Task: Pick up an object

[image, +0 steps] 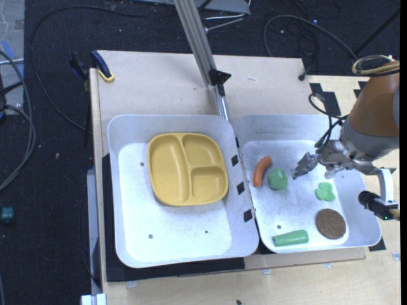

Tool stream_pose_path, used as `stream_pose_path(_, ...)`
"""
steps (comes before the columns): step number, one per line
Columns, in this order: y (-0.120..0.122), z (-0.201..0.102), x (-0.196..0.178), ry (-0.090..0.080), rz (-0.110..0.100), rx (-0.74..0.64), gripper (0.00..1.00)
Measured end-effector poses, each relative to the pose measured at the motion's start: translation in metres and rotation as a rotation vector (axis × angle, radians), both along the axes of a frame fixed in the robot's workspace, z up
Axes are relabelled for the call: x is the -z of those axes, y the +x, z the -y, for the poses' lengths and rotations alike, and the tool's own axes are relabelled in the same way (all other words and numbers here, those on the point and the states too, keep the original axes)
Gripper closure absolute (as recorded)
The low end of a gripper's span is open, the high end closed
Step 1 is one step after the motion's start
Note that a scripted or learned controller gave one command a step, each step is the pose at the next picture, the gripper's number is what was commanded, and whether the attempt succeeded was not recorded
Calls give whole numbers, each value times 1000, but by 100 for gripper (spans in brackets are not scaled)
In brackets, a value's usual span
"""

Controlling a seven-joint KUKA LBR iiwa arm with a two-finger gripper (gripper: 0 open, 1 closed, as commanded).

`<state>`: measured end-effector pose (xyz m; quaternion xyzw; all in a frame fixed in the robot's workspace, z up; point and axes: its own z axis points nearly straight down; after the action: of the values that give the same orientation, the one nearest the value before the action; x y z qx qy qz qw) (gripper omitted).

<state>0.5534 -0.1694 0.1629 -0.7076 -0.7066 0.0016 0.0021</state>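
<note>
The right bin (299,142) holds several toy foods: an orange sausage (261,170), a green round piece (277,180) beside it, a light green leafy piece (325,191), a brown round patty (331,223) and a green oblong piece (290,237) near the front wall. My gripper (303,166) hangs over the middle of this bin, just right of the green round piece. Its dark fingers point left and down, with nothing visible between them.
The left bin (127,227) carries a yellow divided plate (188,168). A metal pole (197,33) slants up from between the bins. The arm's grey and orange body (375,116) overhangs the right bin's far right side.
</note>
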Motion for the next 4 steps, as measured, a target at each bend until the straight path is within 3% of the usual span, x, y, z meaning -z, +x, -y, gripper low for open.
stream_pose_path(2, -5, 4, 70, -2, 8, -1, 0)
stream_pose_path(3, -3, 5, 58, -4, 12, 0, 100)
stream_pose_path(4, -7, 15, 6, -3, 9, 0, 100)
